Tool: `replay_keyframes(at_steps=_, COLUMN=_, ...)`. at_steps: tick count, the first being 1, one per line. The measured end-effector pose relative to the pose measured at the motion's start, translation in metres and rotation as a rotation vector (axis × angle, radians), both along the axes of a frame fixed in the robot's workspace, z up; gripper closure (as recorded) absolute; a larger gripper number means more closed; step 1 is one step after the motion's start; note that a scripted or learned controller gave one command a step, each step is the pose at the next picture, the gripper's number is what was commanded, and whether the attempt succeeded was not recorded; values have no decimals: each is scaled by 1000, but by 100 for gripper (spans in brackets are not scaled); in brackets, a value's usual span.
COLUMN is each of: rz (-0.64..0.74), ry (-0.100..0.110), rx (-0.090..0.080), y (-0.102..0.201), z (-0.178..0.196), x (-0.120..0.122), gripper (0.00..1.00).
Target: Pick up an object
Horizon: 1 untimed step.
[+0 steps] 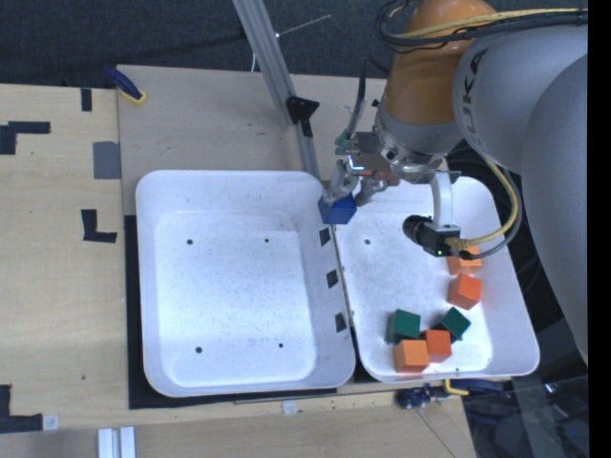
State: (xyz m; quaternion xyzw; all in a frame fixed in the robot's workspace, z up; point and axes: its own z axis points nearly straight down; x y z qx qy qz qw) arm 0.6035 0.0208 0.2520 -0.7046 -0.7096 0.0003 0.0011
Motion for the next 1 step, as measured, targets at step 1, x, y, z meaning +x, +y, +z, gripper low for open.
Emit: replay_keyframes(at_steps=1, rz=0, ry=1, rx=-1, y=57, z=-17, x=12, gripper=100)
